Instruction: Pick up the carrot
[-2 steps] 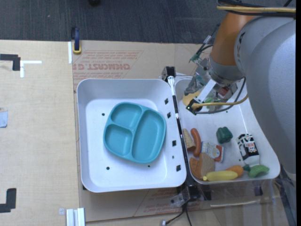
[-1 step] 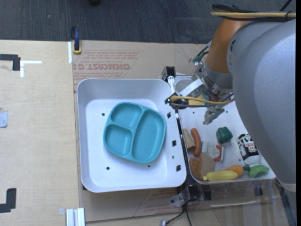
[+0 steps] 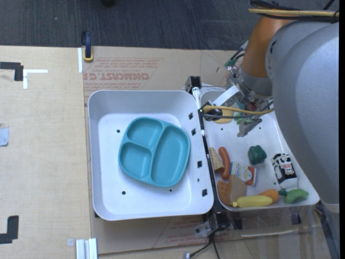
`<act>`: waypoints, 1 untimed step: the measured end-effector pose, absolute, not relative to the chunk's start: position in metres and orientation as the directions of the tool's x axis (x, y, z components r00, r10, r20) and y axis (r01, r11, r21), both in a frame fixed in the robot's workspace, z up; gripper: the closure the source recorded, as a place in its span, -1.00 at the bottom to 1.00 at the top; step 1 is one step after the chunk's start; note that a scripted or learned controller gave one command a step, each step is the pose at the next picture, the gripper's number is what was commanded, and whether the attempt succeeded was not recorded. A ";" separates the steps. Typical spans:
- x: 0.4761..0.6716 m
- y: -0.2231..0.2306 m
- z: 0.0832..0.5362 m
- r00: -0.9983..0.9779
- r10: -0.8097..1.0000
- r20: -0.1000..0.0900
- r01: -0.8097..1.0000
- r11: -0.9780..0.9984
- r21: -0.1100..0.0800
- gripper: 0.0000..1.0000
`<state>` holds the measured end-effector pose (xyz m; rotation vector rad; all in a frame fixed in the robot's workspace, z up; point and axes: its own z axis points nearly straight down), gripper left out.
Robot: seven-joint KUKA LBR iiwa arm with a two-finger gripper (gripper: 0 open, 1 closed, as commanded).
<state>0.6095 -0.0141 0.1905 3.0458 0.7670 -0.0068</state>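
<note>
The carrot (image 3: 271, 194) is a short orange piece lying near the front of the right bin (image 3: 310, 190). It rests just behind a yellow banana (image 3: 253, 201) and beside a green piece (image 3: 295, 195). My gripper (image 3: 247, 122) hangs over the far end of the right bin, well behind the carrot and apart from it. Nothing shows in its grasp. The arm's wrist and a yellow cable (image 3: 237, 110) hide part of the bin's back.
The left bin (image 3: 102, 161) holds a blue divided plate (image 3: 155, 151). Around the carrot in the right bin lie a sausage (image 3: 224, 161), bread slices (image 3: 232, 190), a red-and-white packet (image 3: 243, 172), a green pepper (image 3: 257, 154) and a black-and-white carton (image 3: 284, 167).
</note>
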 end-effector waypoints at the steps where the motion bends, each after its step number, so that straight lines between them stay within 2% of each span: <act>1: 0.576 -0.027 0.191 0.875 0.484 -0.006 0.484 -0.875 -0.003 -1.00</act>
